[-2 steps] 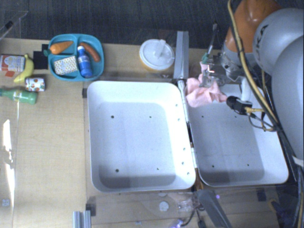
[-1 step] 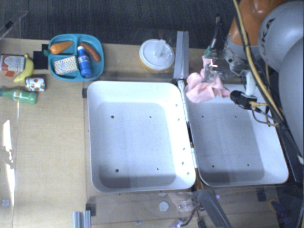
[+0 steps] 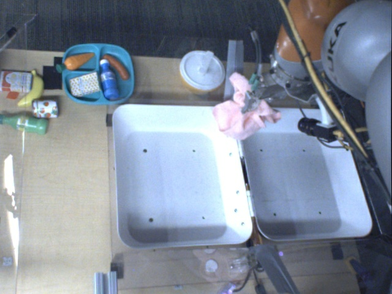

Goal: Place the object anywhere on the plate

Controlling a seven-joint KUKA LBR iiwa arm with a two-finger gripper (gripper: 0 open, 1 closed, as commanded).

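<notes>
The pincer [image 3: 252, 100] seemingly gripped the pink cloth [image 3: 244, 116] — lifted above the bins' [image 3: 177, 237] shared top edge; placing on the plate [image 3: 202, 70] remained undone.

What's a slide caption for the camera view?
KUKA gripper holds a pink cloth over the far rims of two white bins, beside a lidded cup.

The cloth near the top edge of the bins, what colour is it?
Pink, seen in the camera view: the cloth.
</notes>
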